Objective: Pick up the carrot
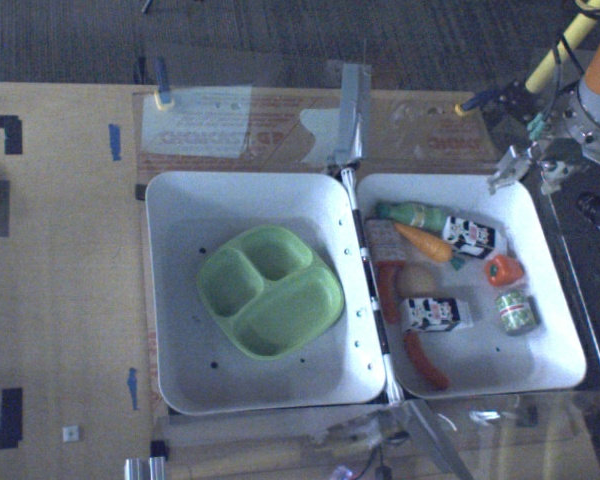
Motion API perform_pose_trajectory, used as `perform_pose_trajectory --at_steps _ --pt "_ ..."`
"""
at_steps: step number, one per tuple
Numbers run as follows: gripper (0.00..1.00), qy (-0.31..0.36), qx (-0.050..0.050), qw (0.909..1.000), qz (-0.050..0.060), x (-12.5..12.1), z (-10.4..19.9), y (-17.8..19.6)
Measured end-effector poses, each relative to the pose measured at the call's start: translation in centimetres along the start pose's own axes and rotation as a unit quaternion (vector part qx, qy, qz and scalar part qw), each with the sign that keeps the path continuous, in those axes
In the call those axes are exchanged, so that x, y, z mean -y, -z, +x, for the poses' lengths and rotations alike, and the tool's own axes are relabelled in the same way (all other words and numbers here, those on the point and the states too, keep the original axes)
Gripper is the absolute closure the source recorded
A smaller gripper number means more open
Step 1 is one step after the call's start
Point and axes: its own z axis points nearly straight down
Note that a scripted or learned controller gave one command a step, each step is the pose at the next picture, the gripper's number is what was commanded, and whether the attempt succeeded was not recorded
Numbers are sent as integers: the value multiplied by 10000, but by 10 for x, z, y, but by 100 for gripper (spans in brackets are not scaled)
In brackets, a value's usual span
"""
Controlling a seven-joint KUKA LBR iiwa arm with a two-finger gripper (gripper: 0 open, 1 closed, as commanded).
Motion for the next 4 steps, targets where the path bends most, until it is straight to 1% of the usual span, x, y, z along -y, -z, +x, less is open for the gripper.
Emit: perform_pose_trajectory --at_steps 1,2,3,4 --pt "0 439 26 9990 -93 12 106 -103" --pt "0 1207 25 9924 -239 25 57 -115" --pt "0 1164 123 9927 -293 57 109 -116" --pt "0 1022 111 9941 -337 71 109 -115"
